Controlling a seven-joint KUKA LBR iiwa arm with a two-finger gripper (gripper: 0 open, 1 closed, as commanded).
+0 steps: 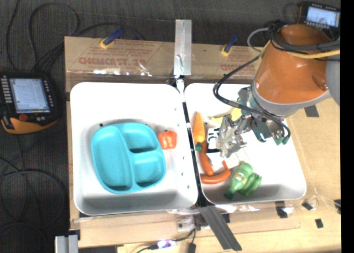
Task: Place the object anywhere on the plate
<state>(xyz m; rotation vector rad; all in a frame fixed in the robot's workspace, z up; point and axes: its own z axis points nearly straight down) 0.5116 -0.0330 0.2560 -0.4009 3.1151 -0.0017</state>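
Observation:
A turquoise plate (128, 156) with three compartments lies in the left bin (83, 102). A small orange-red pepper-like object (167, 139) rests just off the plate's right rim, on the bin floor. My gripper (231, 140) hangs over the middle of the right bin (287, 163), below the orange wrist band. It hovers beside a carrot (198, 130) and an orange-red chili-shaped item (213, 173). Nothing is visibly held between the fingers.
A green toy vegetable (242, 181) lies near the right bin's front wall. Yellow pieces (235, 114) sit partly hidden behind the gripper. A teach pendant (25, 99) lies left of the bench. Clamps hold cardboard at the back edge.

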